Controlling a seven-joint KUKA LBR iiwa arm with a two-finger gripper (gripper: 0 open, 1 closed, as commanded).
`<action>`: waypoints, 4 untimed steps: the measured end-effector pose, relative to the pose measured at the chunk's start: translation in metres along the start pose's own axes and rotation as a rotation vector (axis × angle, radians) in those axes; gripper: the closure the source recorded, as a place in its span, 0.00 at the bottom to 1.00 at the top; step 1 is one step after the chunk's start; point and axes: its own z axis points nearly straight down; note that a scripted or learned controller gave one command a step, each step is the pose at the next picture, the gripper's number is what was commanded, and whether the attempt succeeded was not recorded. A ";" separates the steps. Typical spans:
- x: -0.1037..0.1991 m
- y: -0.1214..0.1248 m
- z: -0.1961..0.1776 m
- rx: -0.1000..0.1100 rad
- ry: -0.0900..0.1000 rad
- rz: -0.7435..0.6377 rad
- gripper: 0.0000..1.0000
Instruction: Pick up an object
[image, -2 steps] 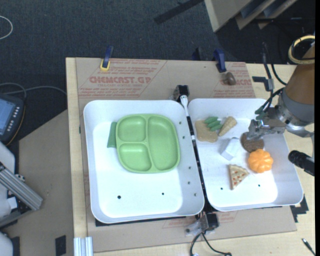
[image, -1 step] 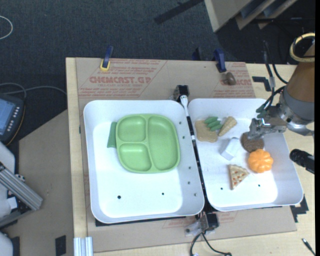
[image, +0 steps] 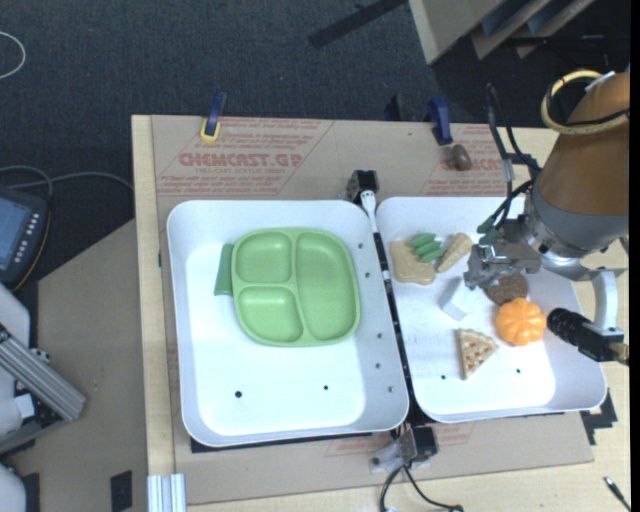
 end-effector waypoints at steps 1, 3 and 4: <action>0.059 -0.002 0.012 0.002 -0.001 -0.001 1.00; 0.069 -0.013 0.016 -0.001 -0.003 0.006 1.00; 0.080 -0.013 0.020 0.002 -0.003 0.005 1.00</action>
